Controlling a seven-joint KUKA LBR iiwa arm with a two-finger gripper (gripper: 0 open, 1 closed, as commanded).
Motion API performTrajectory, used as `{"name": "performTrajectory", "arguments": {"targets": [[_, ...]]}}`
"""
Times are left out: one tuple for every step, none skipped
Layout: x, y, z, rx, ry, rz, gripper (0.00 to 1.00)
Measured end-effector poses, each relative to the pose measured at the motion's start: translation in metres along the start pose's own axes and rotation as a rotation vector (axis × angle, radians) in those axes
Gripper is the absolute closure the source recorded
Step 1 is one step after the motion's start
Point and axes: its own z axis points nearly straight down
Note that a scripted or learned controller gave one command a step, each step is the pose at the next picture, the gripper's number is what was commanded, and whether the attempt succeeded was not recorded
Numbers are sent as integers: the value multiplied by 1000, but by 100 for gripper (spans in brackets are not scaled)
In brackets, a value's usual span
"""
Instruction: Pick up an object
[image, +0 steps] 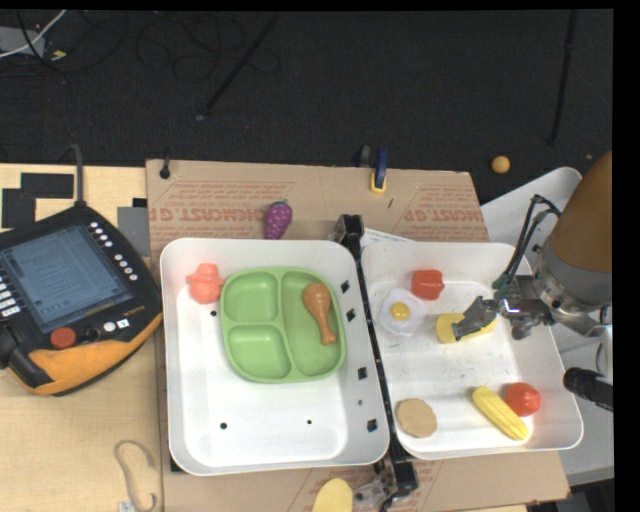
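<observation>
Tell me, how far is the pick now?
Done: the gripper has reached into the right bin, at a yellow piece. In hand: its fingers sit at that piece, but whether they grip it cannot be told. Left: closing firmly and lifting; the piece looks low in the bin.

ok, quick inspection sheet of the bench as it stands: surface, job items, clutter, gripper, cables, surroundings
Surface: two white bins side by side, left bin, right bin, on cardboard sheet.
Job's things: in right bin, red block, fried egg, yellow piece, cookie, corn cob, tomato. In left bin, green divided plate bearing drumstick; pink toy beside it.
Clutter: purple grapes, lemon outside bins.
Gripper: gripper low at the yellow piece; grasp unclear.
Cables: black leads on dark floor.
Surroundings: teach pendant, orange ball.
</observation>
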Motion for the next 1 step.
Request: {"name": "performTrajectory", "arguments": {"targets": [[-3,-9,57,2,1,1,0]]}}
